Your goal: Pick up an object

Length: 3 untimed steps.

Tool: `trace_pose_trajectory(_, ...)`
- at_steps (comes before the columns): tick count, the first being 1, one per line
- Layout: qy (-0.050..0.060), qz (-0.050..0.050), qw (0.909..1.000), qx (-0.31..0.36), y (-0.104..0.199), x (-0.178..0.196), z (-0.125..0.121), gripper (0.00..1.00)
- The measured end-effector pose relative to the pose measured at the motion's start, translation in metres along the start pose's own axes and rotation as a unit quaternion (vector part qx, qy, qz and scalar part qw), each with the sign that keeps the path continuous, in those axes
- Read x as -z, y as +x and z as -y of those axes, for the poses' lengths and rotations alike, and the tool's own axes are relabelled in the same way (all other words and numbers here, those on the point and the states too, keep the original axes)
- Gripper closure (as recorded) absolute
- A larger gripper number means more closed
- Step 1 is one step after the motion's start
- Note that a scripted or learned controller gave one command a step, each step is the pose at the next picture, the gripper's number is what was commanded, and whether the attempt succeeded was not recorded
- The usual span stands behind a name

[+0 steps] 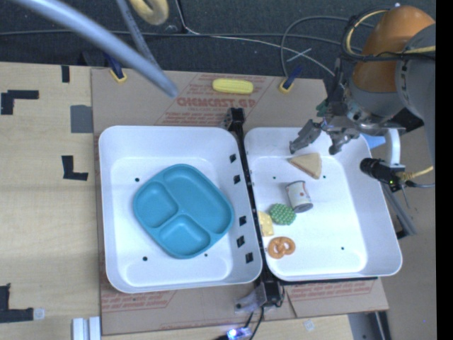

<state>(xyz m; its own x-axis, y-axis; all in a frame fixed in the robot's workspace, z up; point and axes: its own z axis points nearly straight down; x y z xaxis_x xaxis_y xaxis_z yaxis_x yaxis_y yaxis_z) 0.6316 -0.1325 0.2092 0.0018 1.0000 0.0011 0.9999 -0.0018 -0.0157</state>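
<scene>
The right bin [368, 253] holds a tan wedge [306, 164], a small grey can [299, 195] on its side, a green round piece [283, 214], a yellow block [265, 224] and a pretzel [281, 247]. My gripper [320, 139] hangs over the bin's far edge, just above and behind the wedge. Its two fingers [303, 137] stand spread apart with nothing between them.
The left bin [113, 190] carries a blue divided tray [182, 210]. A yellow banana-like object [233, 86] lies on the cardboard behind the bins. A black divider [244, 183] runs between the bins. Cables loop behind the arm.
</scene>
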Motion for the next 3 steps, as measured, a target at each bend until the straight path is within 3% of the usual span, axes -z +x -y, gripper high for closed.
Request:
trace_pose_trajectory(1,-0.007,0.001,1.0000,0.002,0.000,0.009,-0.003,0.00)
trace_pose_trajectory(3,-0.006,0.001,1.0000,0.002,-0.004,-0.084,-0.012,0.00)
